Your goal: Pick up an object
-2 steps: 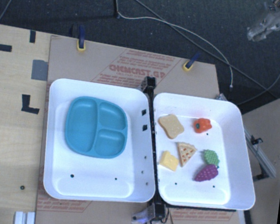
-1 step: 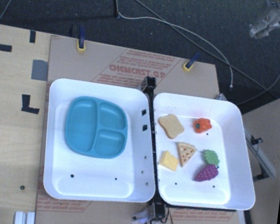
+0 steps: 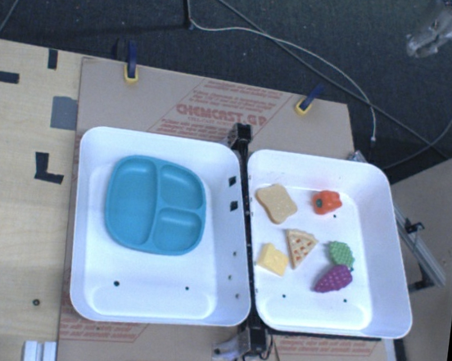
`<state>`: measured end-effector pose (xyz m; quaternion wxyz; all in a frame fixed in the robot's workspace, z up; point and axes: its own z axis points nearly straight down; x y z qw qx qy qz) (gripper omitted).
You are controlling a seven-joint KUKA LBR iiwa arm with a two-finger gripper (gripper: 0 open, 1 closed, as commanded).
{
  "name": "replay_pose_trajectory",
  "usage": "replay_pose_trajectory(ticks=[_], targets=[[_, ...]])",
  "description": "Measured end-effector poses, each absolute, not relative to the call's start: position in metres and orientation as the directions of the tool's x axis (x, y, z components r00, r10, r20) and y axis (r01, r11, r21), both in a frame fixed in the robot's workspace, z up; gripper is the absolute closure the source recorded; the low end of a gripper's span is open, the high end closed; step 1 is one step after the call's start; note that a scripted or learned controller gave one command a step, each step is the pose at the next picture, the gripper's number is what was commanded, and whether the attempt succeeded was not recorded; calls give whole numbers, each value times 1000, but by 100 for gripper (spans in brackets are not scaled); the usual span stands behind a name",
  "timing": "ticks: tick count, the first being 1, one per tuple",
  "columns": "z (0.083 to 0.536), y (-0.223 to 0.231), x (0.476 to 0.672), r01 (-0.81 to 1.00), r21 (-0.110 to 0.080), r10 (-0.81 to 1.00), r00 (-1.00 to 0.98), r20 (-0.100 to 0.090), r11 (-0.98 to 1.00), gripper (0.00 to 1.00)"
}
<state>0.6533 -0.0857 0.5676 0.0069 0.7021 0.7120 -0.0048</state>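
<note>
Two white bins sit side by side on a brown cardboard sheet (image 3: 219, 109). The right bin (image 3: 308, 306) has six little toy foods in it, and none of them touch. Near the top left of that bin lies a tan slice of bread (image 3: 276, 203), flat, with a rounded top. To its right, near the back wall, is a small red-orange veggie (image 3: 327, 201) with a dark green bit on it; it is too small to tell just what it is. Below the bread is a yellow block of cheese (image 3: 273, 259), shaped like a small square. Just beside the cheese, on its right, is a tan wedge (image 3: 300, 246) with a criss-cross pattern, its point aiming down. Farther right is a bumpy green piece (image 3: 340, 252), and just below that lies a bunch of purple grapes (image 3: 333, 278), tipped on a slant. The left bin (image 3: 146, 289) holds a blue plate (image 3: 157, 205) with three sections, lying flat near the middle. The gripper (image 3: 444, 29) is a blurry grey shape way up in the top right corner, over the dark floor and well apart from both bins and all the food. It is too blurry to tell if it is open or closed, and nothing can be seen in it. Two yellow clips (image 3: 131, 68) hold the back edge of the cardboard.
</note>
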Motion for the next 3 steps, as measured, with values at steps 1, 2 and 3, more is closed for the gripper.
replay_pose_trajectory(ticks=[1,2,3], targets=[[533,-75,632,1000,-4,1000,0,-1,0,100],[510,-139,646,1000,-4,1000,5,-2,-5,100],[537,-115,623,1000,3,1000,-3,-1,3,100]])
